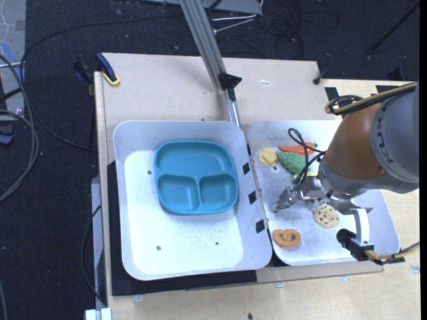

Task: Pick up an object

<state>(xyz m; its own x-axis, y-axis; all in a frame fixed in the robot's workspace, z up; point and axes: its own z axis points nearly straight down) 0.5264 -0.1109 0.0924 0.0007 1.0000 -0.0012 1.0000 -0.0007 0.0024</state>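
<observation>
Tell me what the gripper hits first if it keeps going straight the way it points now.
The gripper points toward the view's left and slightly down, at a bare stretch of the right bin. It would likely meet that bin's floor or its left wall first, though depth is unclear. The pretzel lies below that line.

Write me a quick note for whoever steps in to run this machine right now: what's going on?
Gripper: low over the right bin, nothing seen between its fingers.
Things in the right bin: pretzel, spotted cookie, yellow piece, green and orange pieces.
Left bin: blue divided tray.
Done: nothing picked yet.
Left: grasp one object, probably a nearby one, and lift it.
</observation>
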